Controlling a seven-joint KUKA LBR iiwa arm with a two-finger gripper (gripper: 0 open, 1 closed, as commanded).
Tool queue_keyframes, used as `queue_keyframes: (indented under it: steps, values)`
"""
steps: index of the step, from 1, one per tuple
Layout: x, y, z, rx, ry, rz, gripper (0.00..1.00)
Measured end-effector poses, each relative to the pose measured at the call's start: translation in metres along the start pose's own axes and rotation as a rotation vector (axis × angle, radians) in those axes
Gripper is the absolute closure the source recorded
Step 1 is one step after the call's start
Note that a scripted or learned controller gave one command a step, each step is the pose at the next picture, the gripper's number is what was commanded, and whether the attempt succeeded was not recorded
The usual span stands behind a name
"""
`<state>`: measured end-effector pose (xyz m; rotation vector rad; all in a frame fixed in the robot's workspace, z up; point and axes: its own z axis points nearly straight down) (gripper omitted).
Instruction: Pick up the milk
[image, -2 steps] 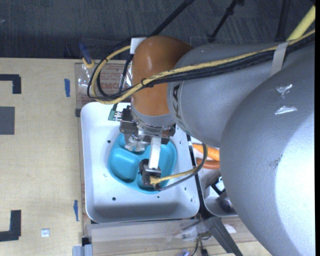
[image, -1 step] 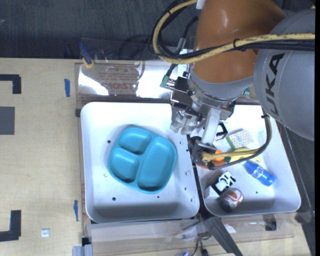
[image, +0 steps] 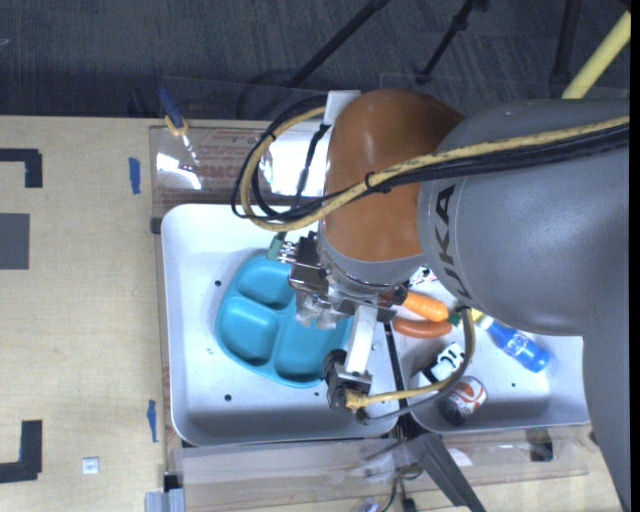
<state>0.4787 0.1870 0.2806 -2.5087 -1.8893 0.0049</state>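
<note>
1. Arm (image: 520, 200): grey, with an orange band (image: 375, 180) above the wrist. It is seen reaching in from the right, and much of the right bin is covered by it.
2. Gripper (image: 322, 308): found just below the orange band, over the left bin and above the right-hand part of the blue tray. It is viewed from above and partly masked by the wrist, so whether it is spread or pressed together cannot be told.
3. Milk (image: 447, 362): entered with reserve as the small white-and-black carton-like item in the right bin, partly hidden by robot parts. It is placed to the right of the gripper and lower in the view, well apart from it and in the other bin.
4. Left bin (image: 190, 300): white and shallow, and the blue tray is borne in it.
5. Blue tray (image: 262, 320): moulded in several compartments and laid near the middle of the left bin.
6. Right bin (image: 560, 390): white and shallow, seen at the lower right beneath the arm.
7. Carrot (image: 425, 310): orange, laid above the milk in the view, close under the wrist.
8. Blue bottle (image: 515, 345): laid on its side, to the right of the milk.
9. Can (image: 466, 396): reddish and silver, set just beside the milk, toward the near rim.
10. Bench (image: 80, 300): pale wood, marked with black shapes at the left.
</note>
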Motion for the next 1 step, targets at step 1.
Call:
queue_keyframes:
  steps: [1]
  values:
    - [0.0256, -0.007, -0.0123, -0.002, 0.001, 0.0, 1.0]
